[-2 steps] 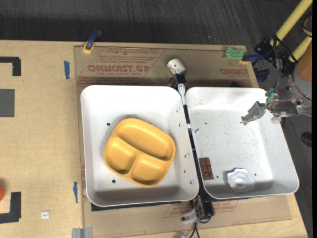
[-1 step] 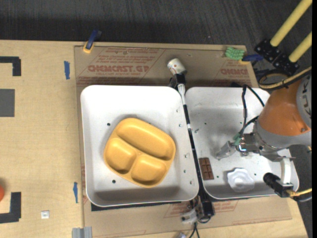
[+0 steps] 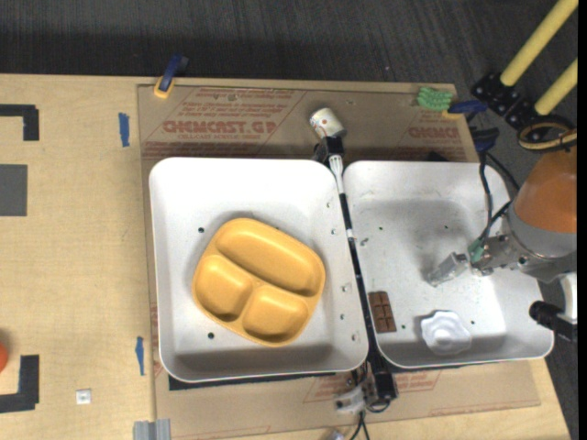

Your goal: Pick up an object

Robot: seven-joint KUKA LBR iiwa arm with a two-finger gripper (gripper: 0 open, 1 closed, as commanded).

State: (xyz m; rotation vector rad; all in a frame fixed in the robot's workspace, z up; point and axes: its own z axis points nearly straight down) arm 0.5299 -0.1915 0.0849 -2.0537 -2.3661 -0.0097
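A yellow three-compartment plate (image 3: 260,280) lies upside up in the left bin (image 3: 174,191). In the right bin (image 3: 404,186) a small brown chocolate-like bar (image 3: 381,312) rests by the left wall, and a white crumpled-looking lid or cup (image 3: 444,330) sits near the front. My gripper (image 3: 447,268) hangs low over the middle of the right bin, above and just behind the white object, with nothing visibly in it. The arm's orange band (image 3: 553,200) is at the right edge.
A black cable and a white-headed clamp (image 3: 325,123) run along the seam between the bins. Cardboard (image 3: 275,117) lies under both bins. Yellow bars (image 3: 548,27) and cables stand at the back right.
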